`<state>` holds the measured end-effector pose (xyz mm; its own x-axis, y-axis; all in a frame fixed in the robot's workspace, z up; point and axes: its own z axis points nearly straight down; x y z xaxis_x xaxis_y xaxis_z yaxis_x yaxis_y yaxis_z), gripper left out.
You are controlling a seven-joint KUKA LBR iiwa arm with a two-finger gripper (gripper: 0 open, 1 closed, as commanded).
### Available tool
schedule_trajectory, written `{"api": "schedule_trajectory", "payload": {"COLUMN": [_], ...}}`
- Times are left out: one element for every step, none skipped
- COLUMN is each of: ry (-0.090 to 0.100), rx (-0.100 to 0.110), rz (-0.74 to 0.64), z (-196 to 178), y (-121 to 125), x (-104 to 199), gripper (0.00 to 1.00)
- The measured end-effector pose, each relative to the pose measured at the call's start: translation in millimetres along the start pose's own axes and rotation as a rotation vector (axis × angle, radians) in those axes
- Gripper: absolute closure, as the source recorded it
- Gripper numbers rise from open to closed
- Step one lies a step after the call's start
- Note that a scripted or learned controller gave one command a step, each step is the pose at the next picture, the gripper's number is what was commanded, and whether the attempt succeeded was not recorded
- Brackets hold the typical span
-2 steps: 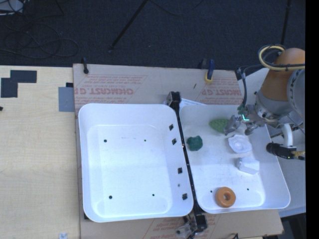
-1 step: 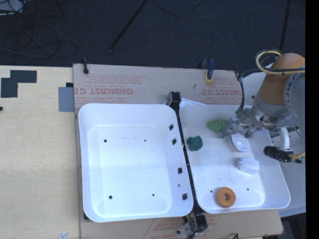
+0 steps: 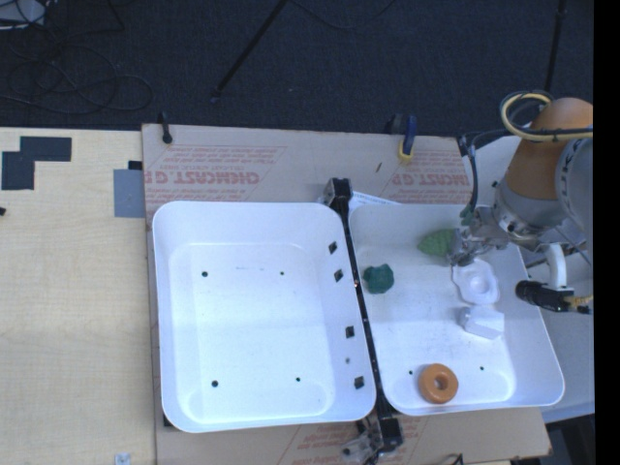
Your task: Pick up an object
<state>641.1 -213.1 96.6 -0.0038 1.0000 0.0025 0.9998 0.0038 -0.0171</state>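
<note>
We've got the gripper (image 3: 467, 250) low in the right bin (image 3: 542, 381), and we cannot tell its state. Nearest are a pale green object (image 3: 438, 242) and 2 white pieces (image 3: 476, 284); a dark green lump (image 3: 378, 278) and an orange ring (image 3: 438, 383) sit farther off. We'd centre squarely over 1 item before closing.
</note>
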Motion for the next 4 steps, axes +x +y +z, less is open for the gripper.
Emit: {"api": "schedule_trajectory", "payload": {"ry": [0.0, -0.003, -0.001, -0.004], "rx": [0.0, -0.016, -0.02, -0.017], "rz": [-0.001, 0.004, -0.002, 0.004], "z": [0.0, 9.1, 9.1, 8.5], "y": [0.1, -72.6, -8.4, 3.5], "x": [0.1, 0.1, 48.7, 15.7], "gripper": [0.0, 0.0, 0.0, 0.0]}}
